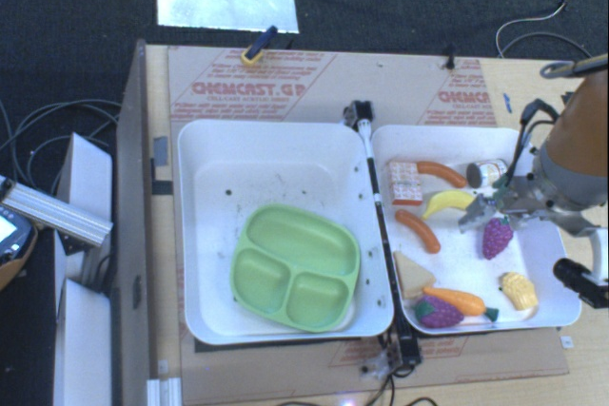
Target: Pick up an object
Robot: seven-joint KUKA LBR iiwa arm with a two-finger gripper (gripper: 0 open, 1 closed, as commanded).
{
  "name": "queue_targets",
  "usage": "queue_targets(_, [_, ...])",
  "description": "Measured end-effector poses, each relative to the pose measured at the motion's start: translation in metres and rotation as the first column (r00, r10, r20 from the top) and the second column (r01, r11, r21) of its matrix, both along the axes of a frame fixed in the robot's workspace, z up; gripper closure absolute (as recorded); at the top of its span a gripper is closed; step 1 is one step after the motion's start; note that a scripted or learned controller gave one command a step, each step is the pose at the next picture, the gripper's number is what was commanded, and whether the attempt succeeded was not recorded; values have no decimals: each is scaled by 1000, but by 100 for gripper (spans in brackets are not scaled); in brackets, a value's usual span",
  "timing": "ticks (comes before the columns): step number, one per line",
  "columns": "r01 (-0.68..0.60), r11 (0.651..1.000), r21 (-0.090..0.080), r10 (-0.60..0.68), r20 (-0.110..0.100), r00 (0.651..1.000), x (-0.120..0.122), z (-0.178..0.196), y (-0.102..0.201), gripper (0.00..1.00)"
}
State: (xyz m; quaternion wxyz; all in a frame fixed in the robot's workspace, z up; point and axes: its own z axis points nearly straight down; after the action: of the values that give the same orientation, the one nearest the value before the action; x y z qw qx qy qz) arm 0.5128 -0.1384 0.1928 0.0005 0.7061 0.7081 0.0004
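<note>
Two bins, and the arm is over the right one

Two white bins sit side by side on the worktop (285, 81). The left bin (205, 204) holds a green divided tray (297, 267). The right bin (547, 247) is crowded with toy food: a striped packet (404, 182) at the back, an orange sausage (442, 173) beside it, a small can (487, 173), a yellow banana (449, 202), a second sausage (419, 230), a tan wedge (413, 274), a carrot (461, 300) lying against a purple eggplant (437, 312), and a corn cob (519, 290) near the front right.

And the arm (576, 147) reaches in from the right, its end effector (487, 209) low over the middle of that bin, just beside the banana's tip and right above a bunch of purple grapes (496, 238). The grapes lie on the bin floor. Whether the end effector is open or closed, I can't tell from here.
</note>
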Motion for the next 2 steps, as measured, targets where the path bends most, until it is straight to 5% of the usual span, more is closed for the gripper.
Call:
queue_targets(1, [-1, 1000, 1, 1, -2, 1000, 24, -67, 37, 0])
queue_targets(2, [1, 1000, 1, -1, -1, 1000, 16, -96, 52, 0])
